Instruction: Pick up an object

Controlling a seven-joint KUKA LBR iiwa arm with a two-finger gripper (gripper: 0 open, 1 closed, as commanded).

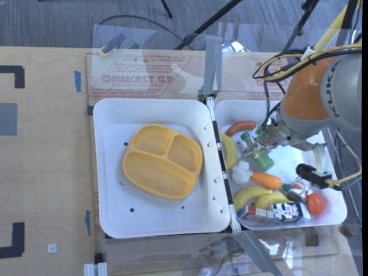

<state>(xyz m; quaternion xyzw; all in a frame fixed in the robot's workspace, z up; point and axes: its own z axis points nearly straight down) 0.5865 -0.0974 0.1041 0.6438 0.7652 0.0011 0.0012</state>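
Green block [264,160] lies just beside the carrot [267,180] in the right bin [339,214], gripper [257,145] poised over it, presumably to grasp; jaw state cannot be told.

Left bin [109,154] white, holding a yellow-orange divided plate [163,160]. Right bin [336,211] white; inside lay a red sausage [240,127], green block [264,160], orange carrot [267,180], yellow bananas [260,198], red tomato [315,203]. Arm [325,94] was grey with an orange band.
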